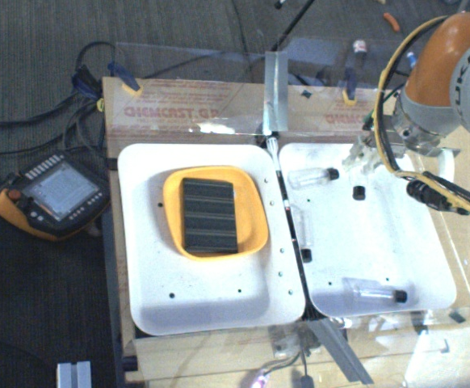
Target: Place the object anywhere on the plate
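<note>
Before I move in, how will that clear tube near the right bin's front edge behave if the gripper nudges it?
The clear tube lies on its side on the smooth bin floor, so it would probably roll. It looks thin and see-through, likely light and slippery. Its dark cap may make it curve.

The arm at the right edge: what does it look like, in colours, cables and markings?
The arm has a rounded orange section with grey metal beside and beneath it. A yellow cable loops around its left side, with thinner dark cables next to it. A black and yellow piece juts out lower down. The gripper looks pale and glassy, too blurred for detail. No markings are readable.
</note>
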You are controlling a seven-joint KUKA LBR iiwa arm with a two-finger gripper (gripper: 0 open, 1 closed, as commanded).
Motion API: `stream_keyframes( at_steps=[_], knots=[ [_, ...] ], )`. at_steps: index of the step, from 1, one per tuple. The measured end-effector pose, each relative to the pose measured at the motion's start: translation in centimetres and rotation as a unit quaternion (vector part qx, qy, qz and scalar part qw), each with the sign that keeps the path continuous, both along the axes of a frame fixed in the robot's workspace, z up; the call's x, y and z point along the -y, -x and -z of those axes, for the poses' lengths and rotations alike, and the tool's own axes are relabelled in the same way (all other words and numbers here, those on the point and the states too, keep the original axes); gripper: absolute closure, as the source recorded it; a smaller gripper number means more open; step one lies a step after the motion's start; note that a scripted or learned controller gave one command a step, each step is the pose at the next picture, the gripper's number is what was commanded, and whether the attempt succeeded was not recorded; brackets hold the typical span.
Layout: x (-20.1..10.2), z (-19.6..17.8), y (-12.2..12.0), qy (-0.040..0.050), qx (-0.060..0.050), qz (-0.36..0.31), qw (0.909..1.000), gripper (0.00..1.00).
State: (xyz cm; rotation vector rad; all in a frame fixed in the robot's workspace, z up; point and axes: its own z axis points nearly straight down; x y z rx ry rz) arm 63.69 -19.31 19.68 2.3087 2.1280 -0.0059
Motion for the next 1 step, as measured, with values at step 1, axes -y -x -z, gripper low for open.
stream_keyframes(
  at_steps=[1],
  knots=[
    [0.00,-0.01,-0.01,0.0001,0.000,0.000,1.0000,0.00]
  ],
)
